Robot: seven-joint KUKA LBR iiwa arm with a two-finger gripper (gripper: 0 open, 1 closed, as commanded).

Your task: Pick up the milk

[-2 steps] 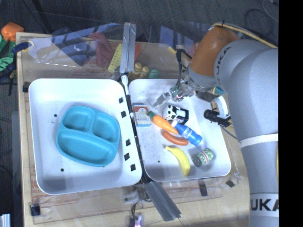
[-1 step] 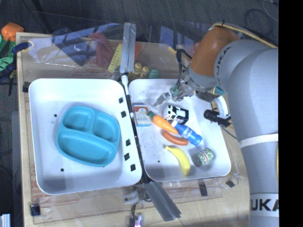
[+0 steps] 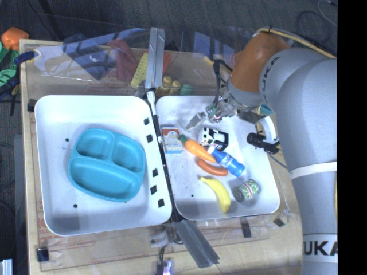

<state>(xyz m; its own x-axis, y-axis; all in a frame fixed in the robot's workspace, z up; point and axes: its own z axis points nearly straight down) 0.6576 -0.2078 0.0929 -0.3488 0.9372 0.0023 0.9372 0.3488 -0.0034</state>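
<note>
Two shallow white bins sit side by side on the tabletop (image 3: 34, 234): the left bin (image 3: 51, 119) holds a blue divided plate (image 3: 107, 164), and the right bin (image 3: 269, 196) holds a scatter of toy groceries. The milk (image 3: 214, 137), a small carton with a black-and-white cow pattern, lies in the upper middle of the right bin. Its outline is compact and partly crowded by neighbours, so I cannot tell its long axis with confidence; the patterned face looks turned up toward the camera. The pincer (image 3: 217, 112) hangs just above the carton in this view, toward the bin's far wall, near it, with nothing seen between its fingers; whether it is spread or pressed together I cannot tell, as the metal parts are too small and blurred. Just beside the milk on its lower left lies a carrot (image 3: 198, 149), slanting down to the right, and touching or nearly touching below it a blue bottle (image 3: 229, 162) and a red sausage (image 3: 211, 167). Farther toward the front are a banana (image 3: 218, 192) and a small can (image 3: 246, 190). A small red-and-white box (image 3: 171, 140) lies by the bin's left wall.
</note>
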